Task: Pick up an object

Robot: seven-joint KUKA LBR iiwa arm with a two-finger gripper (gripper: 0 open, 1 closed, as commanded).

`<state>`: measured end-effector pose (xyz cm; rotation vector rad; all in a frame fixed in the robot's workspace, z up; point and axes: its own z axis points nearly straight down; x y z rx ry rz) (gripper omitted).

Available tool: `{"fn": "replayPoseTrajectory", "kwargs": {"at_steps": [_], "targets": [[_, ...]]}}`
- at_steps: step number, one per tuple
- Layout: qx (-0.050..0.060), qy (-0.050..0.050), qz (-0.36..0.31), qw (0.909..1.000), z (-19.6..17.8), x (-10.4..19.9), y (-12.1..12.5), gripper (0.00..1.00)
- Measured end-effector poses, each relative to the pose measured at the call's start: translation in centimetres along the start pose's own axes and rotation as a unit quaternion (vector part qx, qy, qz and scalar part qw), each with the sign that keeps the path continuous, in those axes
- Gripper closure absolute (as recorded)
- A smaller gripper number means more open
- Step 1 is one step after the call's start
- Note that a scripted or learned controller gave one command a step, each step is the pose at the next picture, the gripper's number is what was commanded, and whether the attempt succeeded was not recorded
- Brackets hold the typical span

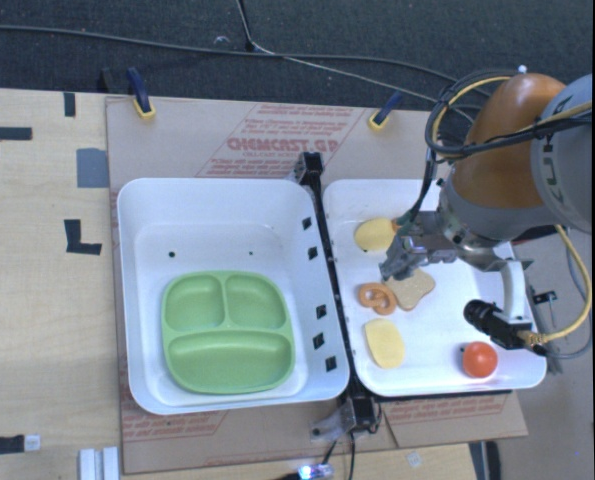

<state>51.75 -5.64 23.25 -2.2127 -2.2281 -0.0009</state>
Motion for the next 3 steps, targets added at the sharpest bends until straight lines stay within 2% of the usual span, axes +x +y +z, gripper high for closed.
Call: {"fn": "replayPoseTrajectory", "kwargs": {"at_steps": [2, 3], "targets": [[0.001, -0.001, 0.001, 1.0, 2.0, 9.7, -1.9, 1.0], [0.0, 0.0, -0.001, 1.0, 0.8, 15.9, -2.7, 1.0]]}}
